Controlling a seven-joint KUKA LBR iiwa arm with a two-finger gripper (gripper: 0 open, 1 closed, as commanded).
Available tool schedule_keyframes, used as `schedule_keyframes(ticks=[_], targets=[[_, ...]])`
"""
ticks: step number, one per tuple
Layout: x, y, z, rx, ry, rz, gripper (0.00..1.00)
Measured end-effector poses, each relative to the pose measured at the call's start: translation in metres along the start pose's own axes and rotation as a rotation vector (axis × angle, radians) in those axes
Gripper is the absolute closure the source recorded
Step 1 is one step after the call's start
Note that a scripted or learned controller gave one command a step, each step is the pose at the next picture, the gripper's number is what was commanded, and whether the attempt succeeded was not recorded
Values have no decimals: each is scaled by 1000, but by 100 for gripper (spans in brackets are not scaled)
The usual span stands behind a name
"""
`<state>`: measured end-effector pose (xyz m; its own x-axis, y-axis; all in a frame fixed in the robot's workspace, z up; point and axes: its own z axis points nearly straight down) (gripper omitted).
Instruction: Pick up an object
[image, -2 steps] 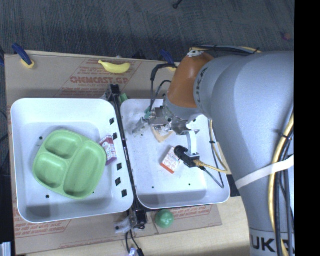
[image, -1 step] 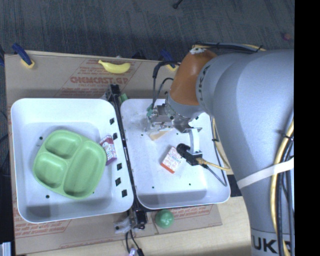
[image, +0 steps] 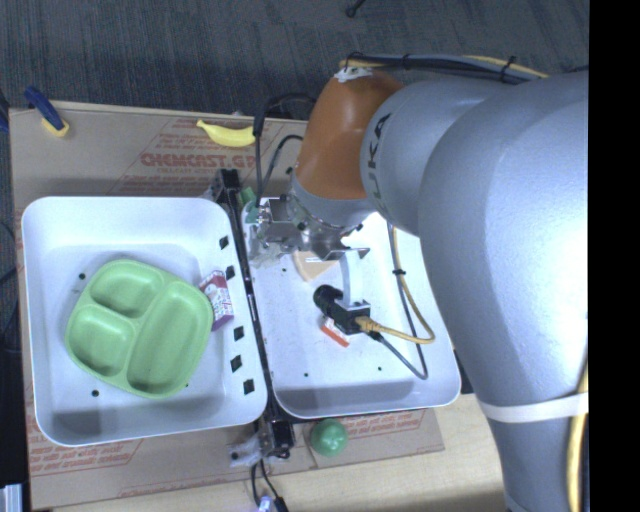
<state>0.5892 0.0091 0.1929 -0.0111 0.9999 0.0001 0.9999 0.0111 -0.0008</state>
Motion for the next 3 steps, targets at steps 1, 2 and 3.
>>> schedule_keyframes(ticks=[1,2,3], targets=[[44,-79,-27,3,-1,2,100],[33,-113,-27,3,-1,3,100],[-15,-113,2,3,-2,5,100]])
